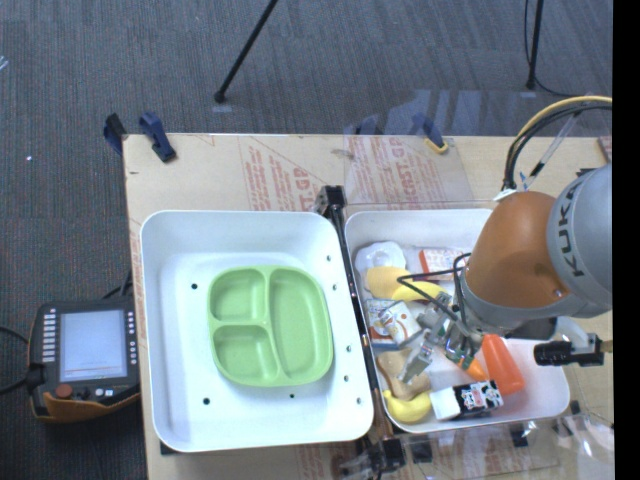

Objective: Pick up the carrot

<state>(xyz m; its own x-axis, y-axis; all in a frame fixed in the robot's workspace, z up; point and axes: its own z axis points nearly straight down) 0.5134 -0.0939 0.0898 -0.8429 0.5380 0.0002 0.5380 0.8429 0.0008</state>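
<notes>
The carrot [502, 365] is an orange, tapered piece lying near the right bin's front right, partly under the arm's orange wrist band. My gripper [432, 346] hangs over the middle of the right bin [556, 396], just left of the carrot. Its fingers are open with nothing between them, above a tan piece [405, 370]. The arm hides part of the carrot's upper end.
The right bin also holds a yellow banana-like toy [393, 282], white packets [440, 260], a yellow piece [406, 406] and a black-and-white item [476, 398]. A green divided plate [270, 325] lies in the left bin [165, 268]. A teach pendant [88, 356] sits off the bench to the left.
</notes>
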